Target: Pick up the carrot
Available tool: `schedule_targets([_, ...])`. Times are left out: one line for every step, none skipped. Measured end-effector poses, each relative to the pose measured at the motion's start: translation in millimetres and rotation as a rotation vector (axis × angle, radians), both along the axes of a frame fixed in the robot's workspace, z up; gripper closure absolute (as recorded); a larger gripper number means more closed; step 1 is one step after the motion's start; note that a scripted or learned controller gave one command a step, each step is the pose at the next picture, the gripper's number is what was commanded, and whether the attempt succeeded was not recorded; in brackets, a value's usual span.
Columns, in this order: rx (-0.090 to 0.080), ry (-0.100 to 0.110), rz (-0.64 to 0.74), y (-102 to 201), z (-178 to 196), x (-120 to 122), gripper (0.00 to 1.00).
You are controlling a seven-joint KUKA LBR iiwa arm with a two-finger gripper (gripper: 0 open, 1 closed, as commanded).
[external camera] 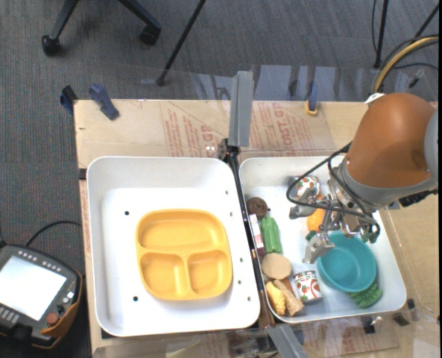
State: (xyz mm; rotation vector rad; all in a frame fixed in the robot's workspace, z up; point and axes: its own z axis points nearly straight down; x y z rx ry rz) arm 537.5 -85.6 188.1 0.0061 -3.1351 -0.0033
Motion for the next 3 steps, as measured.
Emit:
schedule_targets([0.000,-0.004,-0.115,-40.3,-103.9,49.9,0.00])
schedule_targets([-0.002,-0.004,-0.311,-20.4,-103.4,71.3,0.00])
schedule_targets([-0.003,-0.001,-0.305,-18.6,-96.5,71.9,1.00])
